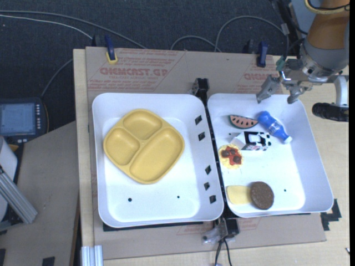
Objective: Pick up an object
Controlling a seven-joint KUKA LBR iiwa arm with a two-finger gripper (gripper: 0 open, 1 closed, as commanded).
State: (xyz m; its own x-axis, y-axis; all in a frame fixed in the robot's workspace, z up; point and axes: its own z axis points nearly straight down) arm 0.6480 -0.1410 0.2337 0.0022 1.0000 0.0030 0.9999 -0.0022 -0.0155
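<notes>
My gripper hangs open over the far edge of the right bin, its two fingers spread with nothing between them. Just below it in that bin lie a blue bottle and a watermelon slice. A black-and-white tag sits beside the bottle. A pizza-like piece lies near the divider. At the bin's near side a brown cookie rests against a pale yellow block.
The left bin holds a yellow divided plate. Black clips run along the seam between the bins. Blue clamps hold the board at the back. Cables trail behind the bench.
</notes>
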